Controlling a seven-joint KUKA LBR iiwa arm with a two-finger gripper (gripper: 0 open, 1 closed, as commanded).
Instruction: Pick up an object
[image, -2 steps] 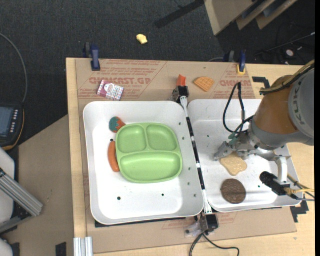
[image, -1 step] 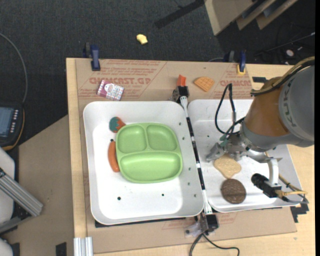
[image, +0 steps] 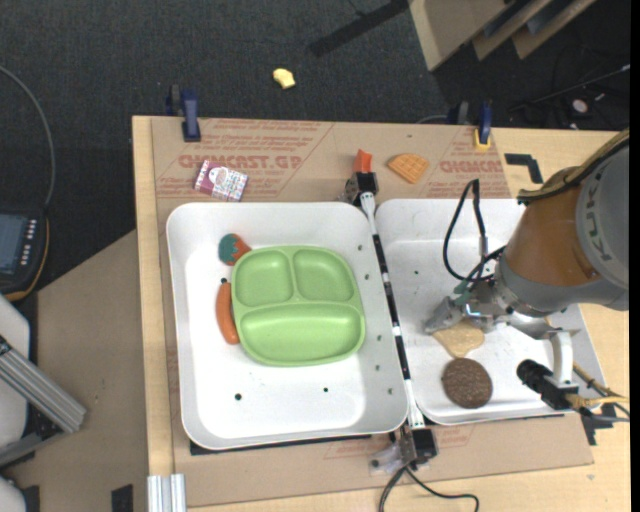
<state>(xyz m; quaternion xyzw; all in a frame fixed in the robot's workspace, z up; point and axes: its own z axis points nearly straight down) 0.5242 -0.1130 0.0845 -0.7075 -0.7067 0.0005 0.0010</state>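
Camera view looks down on the right bin (image: 430, 235), where the claw (image: 462, 312) hovers right over a flat tan piece (image: 460, 341) that looks like a toy slice of bread or a cracker — whether the claw is apart or together I cannot tell, since the wrist hides its tips. Just below that tan piece, nearer the bin's front edge, lies a dark brown round patty (image: 467, 382). Both look light and stiff, probably plastic play food, thin and lying flat, so a hold would likely have to pinch across opposite edges, and a smooth rim could slip out. The patty seems the thicker and easier one to take. The arm (image: 560, 250) reaches in from the bin's right side, its orange band bent over the bin and its wrist pointing down toward the tan piece — a cable loops above it.
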